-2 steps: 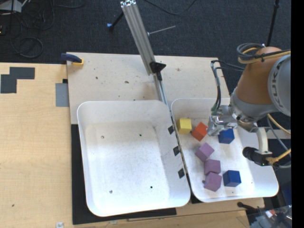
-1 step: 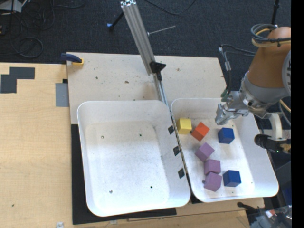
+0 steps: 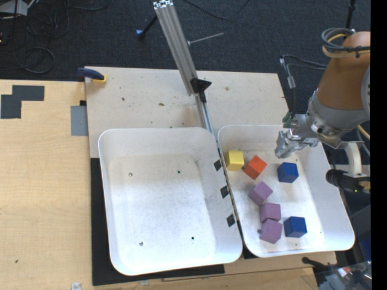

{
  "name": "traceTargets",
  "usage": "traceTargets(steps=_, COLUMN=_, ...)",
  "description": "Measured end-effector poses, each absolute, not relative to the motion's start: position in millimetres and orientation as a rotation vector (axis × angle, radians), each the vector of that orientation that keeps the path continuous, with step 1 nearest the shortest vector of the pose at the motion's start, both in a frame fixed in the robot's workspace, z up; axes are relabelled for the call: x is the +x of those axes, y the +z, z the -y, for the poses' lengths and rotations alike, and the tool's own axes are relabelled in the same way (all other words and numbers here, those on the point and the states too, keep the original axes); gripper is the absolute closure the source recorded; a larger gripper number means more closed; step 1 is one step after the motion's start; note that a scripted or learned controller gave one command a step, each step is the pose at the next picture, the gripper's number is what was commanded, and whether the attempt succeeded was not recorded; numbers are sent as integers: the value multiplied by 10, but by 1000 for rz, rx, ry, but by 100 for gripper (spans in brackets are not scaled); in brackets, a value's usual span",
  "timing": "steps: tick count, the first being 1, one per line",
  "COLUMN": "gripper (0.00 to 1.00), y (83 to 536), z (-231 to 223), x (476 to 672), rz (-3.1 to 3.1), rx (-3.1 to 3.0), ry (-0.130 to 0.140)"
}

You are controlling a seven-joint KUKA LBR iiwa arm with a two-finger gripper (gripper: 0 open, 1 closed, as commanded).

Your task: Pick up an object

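My pincer (image 3: 288,148) hangs just above the small blue cube (image 3: 288,172) in the right white bin (image 3: 338,231), can't tell its grip state. My arm comes in from the right, wrist angled down.

band: my orange band (image 3: 340,83), wide and rounded
wrist: grey ring below it
cables: black loops on top
gripper (image 3: 289,145): pale metallic grey

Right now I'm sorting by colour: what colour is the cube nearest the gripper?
Blue: the cube just below the gripper, seen in the camera view.
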State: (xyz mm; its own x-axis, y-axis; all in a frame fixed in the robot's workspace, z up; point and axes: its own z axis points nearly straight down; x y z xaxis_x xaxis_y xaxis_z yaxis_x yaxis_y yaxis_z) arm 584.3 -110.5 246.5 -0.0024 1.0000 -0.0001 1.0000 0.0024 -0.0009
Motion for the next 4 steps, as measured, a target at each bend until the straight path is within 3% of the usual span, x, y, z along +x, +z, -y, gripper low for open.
traceTargets(steps=1, gripper=100, y=2482, z=618, x=6080, rz=2225, rx=-2216, ry=-1)
traceTargets(steps=4, gripper=100, y=2145, z=-867, x=6466, rz=2224, rx=-2216, ry=1)
